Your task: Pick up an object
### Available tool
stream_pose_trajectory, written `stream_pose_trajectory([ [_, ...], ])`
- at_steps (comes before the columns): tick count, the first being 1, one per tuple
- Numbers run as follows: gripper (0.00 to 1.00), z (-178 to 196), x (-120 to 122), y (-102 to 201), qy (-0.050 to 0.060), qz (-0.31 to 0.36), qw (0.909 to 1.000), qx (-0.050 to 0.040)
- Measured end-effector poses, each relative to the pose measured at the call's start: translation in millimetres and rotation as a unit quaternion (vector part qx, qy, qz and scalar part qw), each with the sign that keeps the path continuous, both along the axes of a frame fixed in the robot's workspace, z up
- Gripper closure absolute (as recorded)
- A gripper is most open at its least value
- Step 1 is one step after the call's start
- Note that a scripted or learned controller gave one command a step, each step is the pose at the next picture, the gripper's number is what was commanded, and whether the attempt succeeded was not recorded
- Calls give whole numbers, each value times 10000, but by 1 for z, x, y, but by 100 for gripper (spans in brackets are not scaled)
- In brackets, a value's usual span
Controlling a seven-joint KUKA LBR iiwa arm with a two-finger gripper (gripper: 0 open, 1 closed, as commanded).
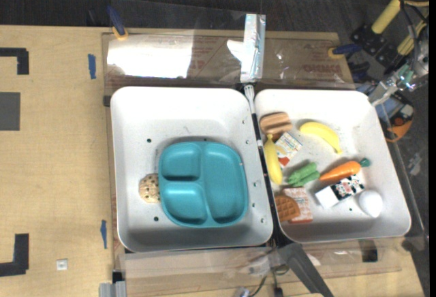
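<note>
A: Camera view, looking down: two white bins side by side on the bench [54, 152]. The left bin [129, 108] holds a teal divided plate [202, 182] with a cookie [149, 188] touching its left edge. The right bin [392, 210] holds the clutter.

B: What is in it?

A: A burger [274, 122] at the upper left, a yellow banana [321, 134] to its right, a second banana [272, 163] along the left wall, a small carton [289, 145] between them, a green vegetable [300, 174], a carrot [340, 169], a black-and-white carton [343, 190], a white ball [370, 204] and a waffle [289, 207] at the bottom.

B: And the fingers?

A: I cannot tell their state, nor place anything relative to them; at the upper right of the frame there are just cables and fittings.

B: So which object would you go for?

A: My judgement: the upper banana or the white ball, since each has some bare floor around it. Come straight down, straddle the narrow width, and close before lifting. The middle pieces lie touching, so a grab there risks catching two.
</note>
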State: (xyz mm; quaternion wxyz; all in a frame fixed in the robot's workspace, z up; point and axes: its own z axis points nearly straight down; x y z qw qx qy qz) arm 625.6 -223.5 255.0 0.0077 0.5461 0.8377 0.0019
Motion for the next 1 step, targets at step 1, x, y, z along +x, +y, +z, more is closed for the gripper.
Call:
stream_pose_trajectory([
  [1, 0, -6, -2, 1, 50, -5, 10000, 18],
])
